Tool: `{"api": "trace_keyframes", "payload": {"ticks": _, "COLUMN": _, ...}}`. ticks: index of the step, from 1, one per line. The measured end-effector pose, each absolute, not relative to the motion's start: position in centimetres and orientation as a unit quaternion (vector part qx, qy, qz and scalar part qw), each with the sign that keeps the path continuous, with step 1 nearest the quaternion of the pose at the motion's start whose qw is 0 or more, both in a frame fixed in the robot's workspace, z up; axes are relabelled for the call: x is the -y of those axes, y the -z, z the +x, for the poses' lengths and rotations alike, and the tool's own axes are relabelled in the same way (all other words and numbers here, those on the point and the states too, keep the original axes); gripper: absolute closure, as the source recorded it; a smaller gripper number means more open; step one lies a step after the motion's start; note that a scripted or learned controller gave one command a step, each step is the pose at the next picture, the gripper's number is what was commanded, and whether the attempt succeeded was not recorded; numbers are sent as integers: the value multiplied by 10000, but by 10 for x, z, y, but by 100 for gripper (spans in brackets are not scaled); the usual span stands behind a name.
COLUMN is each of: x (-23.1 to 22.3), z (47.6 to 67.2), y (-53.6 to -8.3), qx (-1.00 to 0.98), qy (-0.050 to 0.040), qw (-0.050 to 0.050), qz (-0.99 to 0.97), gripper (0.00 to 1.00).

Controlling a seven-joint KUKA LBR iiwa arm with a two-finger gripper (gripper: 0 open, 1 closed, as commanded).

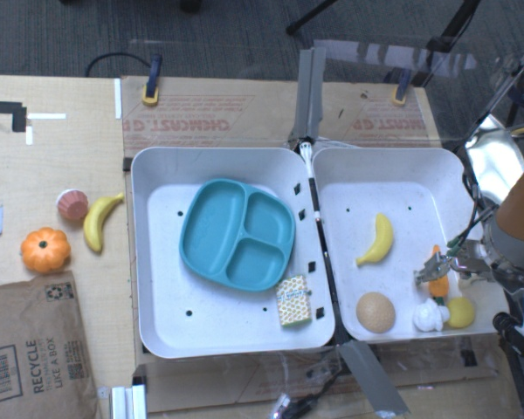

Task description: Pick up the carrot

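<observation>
Gripper (434,273) over carrot (437,279), right bin (332,234)

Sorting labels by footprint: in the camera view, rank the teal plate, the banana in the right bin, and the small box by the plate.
1. Teal plate
2. Banana in the right bin
3. Small box, though it looks close to the banana.

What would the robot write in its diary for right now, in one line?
task: pick up carrot | gripper at carrot, right bin | grasp: cannot tell | nearby: banana, egg
</observation>
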State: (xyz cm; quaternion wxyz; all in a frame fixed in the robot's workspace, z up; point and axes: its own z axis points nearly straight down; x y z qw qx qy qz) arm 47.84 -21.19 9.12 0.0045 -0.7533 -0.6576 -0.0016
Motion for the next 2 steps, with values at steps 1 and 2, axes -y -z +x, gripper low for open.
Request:
{"api": "trace_keyframes", "payload": {"ticks": 1, "x": 214, "z": 478, "y": -100, "qx": 6556, "qy": 0, "qw": 29, "qz": -7551, "gripper": 100}}
{"api": "trace_keyframes", "payload": {"ticks": 2, "x": 133, "z": 488, "y": -196, "qx": 7271, "qy": -6, "qw": 4, "qz": -6865, "gripper": 100}}
